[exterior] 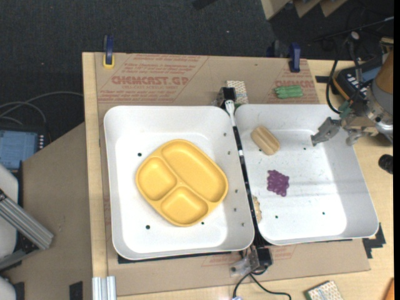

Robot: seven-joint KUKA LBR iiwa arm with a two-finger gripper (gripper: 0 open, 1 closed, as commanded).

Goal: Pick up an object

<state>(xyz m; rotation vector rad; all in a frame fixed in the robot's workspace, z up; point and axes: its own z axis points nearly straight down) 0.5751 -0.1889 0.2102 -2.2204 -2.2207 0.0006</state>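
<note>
In the right bin (350, 224) a tan bread-roll-shaped object (265, 140) lies near the back left, and a purple grape cluster (278, 182) lies near the middle. My gripper (340, 133) hovers at the bin's back right edge, its two grey fingers spread apart with nothing between them. It stands well right of the roll and up-right of the grapes. The left bin (119, 186) holds a yellow three-compartment plate (181, 182).
A small green object (289, 92) rests on the cardboard behind the right bin. Blue clamps (294, 57) pin the board's back edge. Cables and the arm's body crowd the right side. A small tan piece (256, 209) lies by the divider between the bins.
</note>
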